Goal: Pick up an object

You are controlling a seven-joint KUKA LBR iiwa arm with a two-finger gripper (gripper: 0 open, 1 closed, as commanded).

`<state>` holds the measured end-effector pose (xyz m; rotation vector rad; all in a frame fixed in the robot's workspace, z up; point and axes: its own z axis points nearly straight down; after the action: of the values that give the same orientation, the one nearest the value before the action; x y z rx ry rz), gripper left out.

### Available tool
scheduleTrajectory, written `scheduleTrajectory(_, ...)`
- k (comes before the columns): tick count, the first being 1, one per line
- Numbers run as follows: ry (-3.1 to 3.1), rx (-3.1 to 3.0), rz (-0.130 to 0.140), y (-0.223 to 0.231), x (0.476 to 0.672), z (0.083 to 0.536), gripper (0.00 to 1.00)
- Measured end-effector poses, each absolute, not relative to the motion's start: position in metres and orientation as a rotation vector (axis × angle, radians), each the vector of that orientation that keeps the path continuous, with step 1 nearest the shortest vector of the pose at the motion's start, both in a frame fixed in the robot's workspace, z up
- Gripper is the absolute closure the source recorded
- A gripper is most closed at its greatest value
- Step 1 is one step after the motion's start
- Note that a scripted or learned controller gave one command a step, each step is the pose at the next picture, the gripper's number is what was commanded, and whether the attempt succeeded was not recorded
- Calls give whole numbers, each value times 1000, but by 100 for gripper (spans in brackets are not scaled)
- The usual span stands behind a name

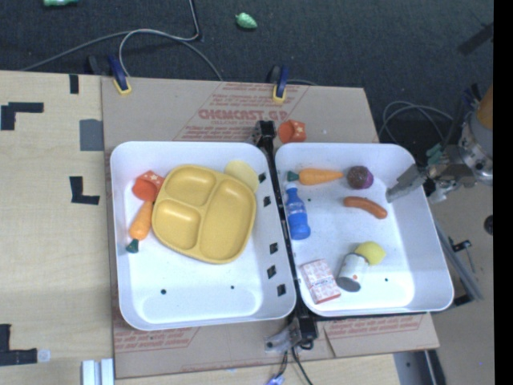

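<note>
We see tabletop (48,215) bearing two white bins. Left bin (192,299): yellow tray (204,213) fills upper half, front floor open. Right bin (405,239): carrot (319,177), blue bottle (296,215), sausage (365,207), plum (359,177); centre open. Hand (413,181) at right rim, holding nothing; finger state: we cannot tell.

I see a divided plate (204,212) in the left bin (192,307); a bottle (296,213) and sausage (365,207) lie in the right bin (417,275).
</note>
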<state>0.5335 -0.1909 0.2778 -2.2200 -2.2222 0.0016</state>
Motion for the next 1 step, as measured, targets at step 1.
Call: scheduleTrajectory(1, -2224, -2221, -3, -182, 519, 87, 0)
